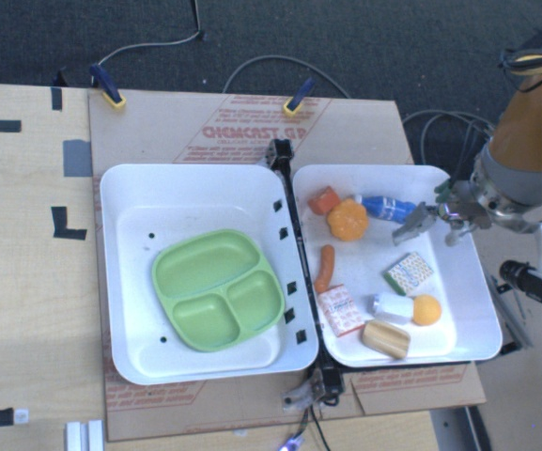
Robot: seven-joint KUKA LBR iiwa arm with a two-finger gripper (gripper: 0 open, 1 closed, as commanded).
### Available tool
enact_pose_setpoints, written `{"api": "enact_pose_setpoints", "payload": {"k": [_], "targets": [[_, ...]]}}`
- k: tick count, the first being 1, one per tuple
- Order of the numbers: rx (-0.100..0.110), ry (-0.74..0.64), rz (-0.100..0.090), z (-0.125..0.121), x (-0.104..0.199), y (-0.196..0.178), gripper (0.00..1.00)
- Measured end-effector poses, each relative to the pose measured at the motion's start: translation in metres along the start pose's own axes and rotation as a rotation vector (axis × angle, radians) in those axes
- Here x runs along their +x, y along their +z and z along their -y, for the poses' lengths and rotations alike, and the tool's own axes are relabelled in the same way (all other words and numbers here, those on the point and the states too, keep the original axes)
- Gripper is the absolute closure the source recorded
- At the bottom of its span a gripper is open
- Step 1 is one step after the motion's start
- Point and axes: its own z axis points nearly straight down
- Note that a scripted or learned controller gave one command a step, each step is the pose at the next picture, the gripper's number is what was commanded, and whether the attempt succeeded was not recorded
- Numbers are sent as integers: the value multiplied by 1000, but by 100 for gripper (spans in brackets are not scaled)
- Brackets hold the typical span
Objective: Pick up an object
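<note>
The right bin [468, 341] holds several objects: an orange fruit [348, 221], a red piece [324, 201], a blue and white bottle [386, 207], a thin sausage [325, 268], a green patterned packet [410, 272], a red and white packet [340, 309], a tan roll [386, 338], and a small white tube [393, 304] beside an orange ball [425, 310]. My gripper [427, 234] hangs over the bin's upper right part, just right of the blue bottle's end. It is open, with nothing between its spread fingers.
The left bin [125, 214] holds a green divided plate [218, 287]. Both bins rest on a cardboard sheet [242, 130] held by two yellow and blue clamps. Cables run behind the bins and near the front edge.
</note>
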Motion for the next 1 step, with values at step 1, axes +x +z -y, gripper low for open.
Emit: {"api": "enact_pose_setpoints", "payload": {"k": [1], "targets": [[-4, -1, -1, -37, 65, 154, 0]]}}
